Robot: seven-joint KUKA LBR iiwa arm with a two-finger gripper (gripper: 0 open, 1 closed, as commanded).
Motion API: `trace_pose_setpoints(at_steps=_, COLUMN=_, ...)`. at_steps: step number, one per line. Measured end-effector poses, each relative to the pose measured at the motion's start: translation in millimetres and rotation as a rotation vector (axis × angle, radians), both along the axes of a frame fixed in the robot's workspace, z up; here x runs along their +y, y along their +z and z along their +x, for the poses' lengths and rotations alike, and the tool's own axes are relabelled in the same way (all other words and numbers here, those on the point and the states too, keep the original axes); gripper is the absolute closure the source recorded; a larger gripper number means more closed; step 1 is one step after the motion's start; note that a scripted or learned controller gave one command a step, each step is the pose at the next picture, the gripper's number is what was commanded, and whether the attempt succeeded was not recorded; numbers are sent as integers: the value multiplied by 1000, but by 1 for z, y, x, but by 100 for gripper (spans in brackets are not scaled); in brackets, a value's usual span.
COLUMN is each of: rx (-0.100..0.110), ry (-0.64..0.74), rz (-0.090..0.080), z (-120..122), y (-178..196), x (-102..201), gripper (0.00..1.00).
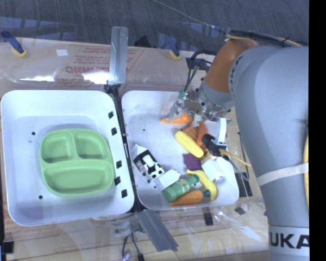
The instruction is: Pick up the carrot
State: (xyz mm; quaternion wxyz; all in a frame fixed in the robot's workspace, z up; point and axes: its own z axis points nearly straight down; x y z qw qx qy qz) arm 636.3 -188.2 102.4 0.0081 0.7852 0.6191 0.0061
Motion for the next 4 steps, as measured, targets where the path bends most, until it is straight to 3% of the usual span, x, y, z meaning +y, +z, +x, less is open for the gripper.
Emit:
trace_pose_setpoints(at_steps=1, rx=3, ry=7, rz=0, z=0, y=10, x=1, gripper=100)
trace_pose_setpoints(at_steps=2, rx=26, ry=258, rz=6, z=-72, y=-12, x=28, gripper=100)
trace_pose_setpoints(at_steps=3, rx=13, ry=204, rz=0, z=23, y=94, x=-22, gripper=100)
trace_pose_setpoints(at_steps=4, rx=26, ry=674, rz=2, z=-25, y=-2, x=24, gripper=100)
